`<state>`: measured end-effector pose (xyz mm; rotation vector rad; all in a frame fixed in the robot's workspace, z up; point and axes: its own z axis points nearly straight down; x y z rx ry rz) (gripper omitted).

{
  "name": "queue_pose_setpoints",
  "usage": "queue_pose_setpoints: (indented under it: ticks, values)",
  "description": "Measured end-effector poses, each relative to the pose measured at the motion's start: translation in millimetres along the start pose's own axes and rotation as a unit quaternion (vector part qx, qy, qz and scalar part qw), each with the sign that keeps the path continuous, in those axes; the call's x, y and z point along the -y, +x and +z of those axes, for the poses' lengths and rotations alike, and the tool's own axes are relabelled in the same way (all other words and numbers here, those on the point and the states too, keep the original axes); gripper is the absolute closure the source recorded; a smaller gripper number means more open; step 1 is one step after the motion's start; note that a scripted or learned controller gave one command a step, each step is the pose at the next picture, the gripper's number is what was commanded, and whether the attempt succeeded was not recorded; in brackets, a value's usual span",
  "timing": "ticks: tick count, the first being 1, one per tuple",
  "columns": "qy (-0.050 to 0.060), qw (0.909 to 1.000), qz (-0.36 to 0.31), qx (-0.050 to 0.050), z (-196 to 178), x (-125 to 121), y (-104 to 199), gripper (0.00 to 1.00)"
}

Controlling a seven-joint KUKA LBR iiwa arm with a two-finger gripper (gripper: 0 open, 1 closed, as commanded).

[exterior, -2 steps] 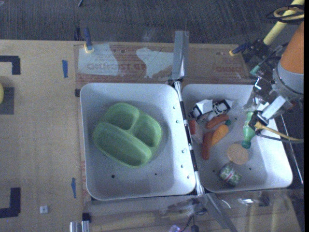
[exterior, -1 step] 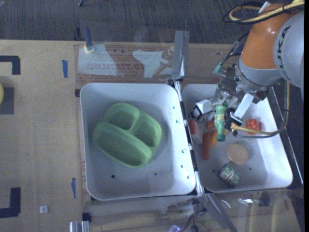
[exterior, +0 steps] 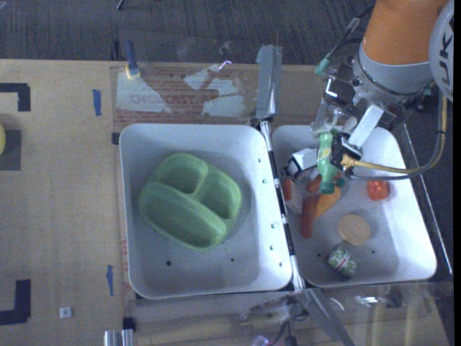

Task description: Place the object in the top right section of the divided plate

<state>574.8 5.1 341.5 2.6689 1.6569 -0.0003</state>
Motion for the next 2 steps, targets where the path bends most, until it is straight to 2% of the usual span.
queue_pose_setpoints:
  ticks: [1, 2]
  values:
    - [-0.002, 0.9637, -0.267, 0.000, -35.9, 9.0, 68.5, 1.00]
    - [0.001, 0.9500, -0.312, 0.000, -18.5, 71.2, 146.1, 1.00]
